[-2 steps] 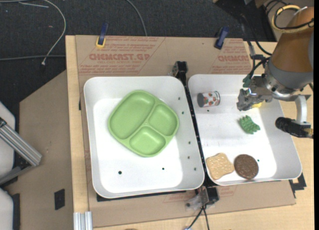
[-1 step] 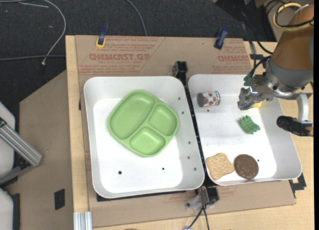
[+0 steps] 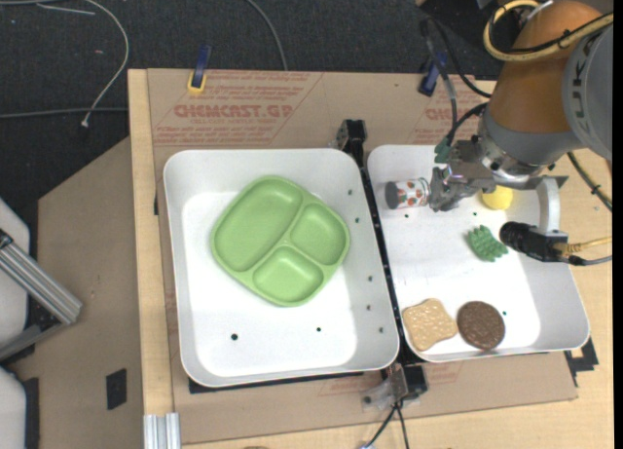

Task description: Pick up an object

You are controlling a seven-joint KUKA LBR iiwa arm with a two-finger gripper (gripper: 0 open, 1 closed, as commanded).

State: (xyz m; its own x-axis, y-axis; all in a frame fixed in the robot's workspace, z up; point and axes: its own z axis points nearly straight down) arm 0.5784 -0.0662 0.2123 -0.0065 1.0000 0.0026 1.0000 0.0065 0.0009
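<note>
My gripper [image 3: 446, 187] hangs low over the far part of the right bin [image 3: 545, 286], under the grey and orange arm. Just to its left a small jar [image 3: 407, 193] with a red-spotted label lies on its side, very close to the gripper tip; whether they touch is unclear. A yellow object [image 3: 497, 197] sits just right of the gripper, partly hidden by the wrist. Further forward lie a green ridged piece [image 3: 485, 243], a tan square cracker [image 3: 429, 322] and a round brown cookie [image 3: 481, 324].
The left bin [image 3: 195, 272] holds a green divided plate [image 3: 280, 240]. A black clamp [image 3: 351, 134] sits at the far end of the wall between the bins. A black cable fitting [image 3: 531, 240] juts over the right bin's right side.
</note>
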